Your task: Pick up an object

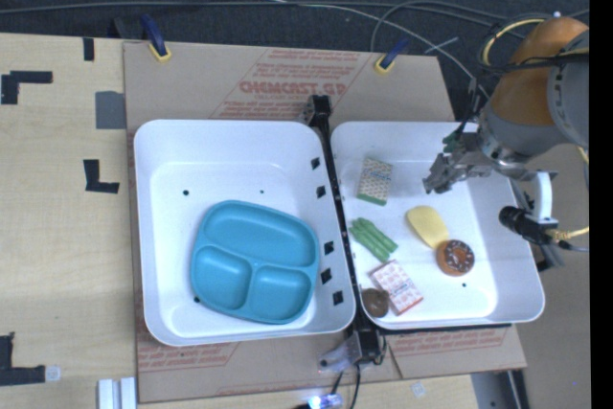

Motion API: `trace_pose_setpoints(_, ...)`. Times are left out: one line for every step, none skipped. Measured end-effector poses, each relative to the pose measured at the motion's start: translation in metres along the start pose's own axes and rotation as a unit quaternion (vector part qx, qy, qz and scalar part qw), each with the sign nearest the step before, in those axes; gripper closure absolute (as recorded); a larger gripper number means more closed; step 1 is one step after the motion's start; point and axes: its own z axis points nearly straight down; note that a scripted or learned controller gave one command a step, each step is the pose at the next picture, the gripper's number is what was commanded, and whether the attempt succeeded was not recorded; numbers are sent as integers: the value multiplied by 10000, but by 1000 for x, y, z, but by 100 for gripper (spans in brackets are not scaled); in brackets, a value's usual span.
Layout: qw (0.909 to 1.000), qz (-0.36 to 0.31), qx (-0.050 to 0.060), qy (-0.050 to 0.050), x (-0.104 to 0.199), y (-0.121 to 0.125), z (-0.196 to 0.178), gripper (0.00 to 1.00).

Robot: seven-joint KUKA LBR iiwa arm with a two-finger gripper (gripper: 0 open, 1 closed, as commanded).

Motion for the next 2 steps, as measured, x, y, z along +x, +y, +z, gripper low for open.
trace_pose_setpoints(10000,-1,-10,-7,1,7,-62,100)
trace_pose_setpoints(10000,2,-11,-8,3,1,-123,100)
